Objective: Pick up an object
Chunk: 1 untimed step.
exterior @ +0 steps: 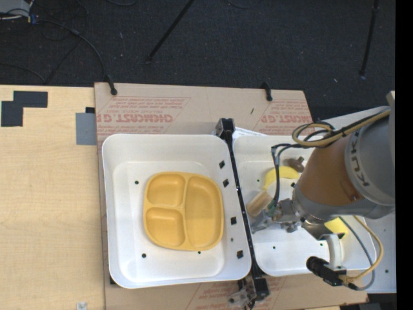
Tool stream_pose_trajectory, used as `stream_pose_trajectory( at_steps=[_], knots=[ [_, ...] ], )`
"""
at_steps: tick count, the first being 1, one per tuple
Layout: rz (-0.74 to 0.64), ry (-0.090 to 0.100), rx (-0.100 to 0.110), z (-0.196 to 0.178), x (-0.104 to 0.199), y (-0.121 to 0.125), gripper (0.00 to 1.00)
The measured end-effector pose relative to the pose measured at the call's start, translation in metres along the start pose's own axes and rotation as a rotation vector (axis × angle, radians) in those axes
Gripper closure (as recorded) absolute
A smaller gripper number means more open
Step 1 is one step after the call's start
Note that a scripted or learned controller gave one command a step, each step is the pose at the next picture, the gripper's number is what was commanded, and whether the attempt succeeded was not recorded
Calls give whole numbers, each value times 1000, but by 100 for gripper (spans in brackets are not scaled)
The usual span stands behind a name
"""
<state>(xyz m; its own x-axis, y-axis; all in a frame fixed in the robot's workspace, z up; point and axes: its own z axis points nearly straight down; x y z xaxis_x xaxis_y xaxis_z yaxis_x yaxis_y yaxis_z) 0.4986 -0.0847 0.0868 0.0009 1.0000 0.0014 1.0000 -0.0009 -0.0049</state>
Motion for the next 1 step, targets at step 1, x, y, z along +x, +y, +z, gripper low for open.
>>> stream_pose_trajectory(
  at_steps=[1],
  knots=[
    [5,1,0,-11,-1,0,100]
  ],
)
